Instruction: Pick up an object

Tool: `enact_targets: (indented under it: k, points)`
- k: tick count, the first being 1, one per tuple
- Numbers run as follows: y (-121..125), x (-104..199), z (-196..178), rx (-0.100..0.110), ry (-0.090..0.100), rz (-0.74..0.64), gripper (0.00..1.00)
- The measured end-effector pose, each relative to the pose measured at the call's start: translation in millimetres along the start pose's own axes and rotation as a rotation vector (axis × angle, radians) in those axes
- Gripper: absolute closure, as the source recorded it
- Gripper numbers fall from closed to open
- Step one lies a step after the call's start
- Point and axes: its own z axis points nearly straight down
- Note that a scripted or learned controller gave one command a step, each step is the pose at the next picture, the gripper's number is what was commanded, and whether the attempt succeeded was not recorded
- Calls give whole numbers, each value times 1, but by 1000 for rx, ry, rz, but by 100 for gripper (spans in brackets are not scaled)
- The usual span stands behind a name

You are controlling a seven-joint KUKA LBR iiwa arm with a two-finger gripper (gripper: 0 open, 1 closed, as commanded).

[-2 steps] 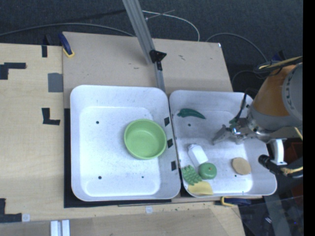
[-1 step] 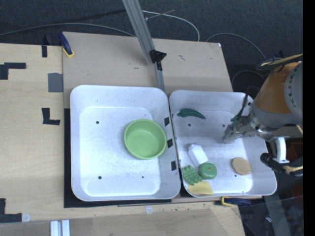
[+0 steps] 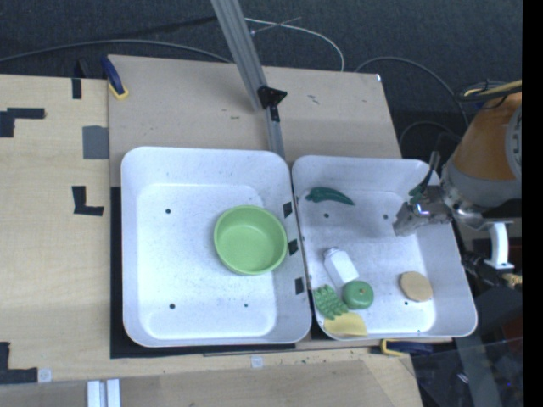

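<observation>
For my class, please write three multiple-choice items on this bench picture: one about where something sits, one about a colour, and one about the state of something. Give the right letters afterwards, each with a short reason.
1. Where is the green bowl?
A. In the left bin
B. In the right bin
C. On the bare bench

2. What colour is the round flat piece near the right bin's lower right corner?
A. Blue
B. Tan
C. Red

3. How does the white bottle sit?
A. Standing upright
B. Lying on its side
C. Held in the air

Answers:
1 A, since the bowl rests on the floor of the left bin.
2 B, since the piece shows a pale tan face.
3 B, since the bottle lies flat on the floor of the right bin, above the green round lid, with the gripper apart from it.
</observation>
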Motion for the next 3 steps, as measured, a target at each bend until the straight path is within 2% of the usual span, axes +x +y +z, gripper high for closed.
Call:
enact_targets:
  k: [2,3]
  points:
    - [-4,0,-94,-2,-1,0,100]
    - [-15,52,-95,4,2,-4,100]
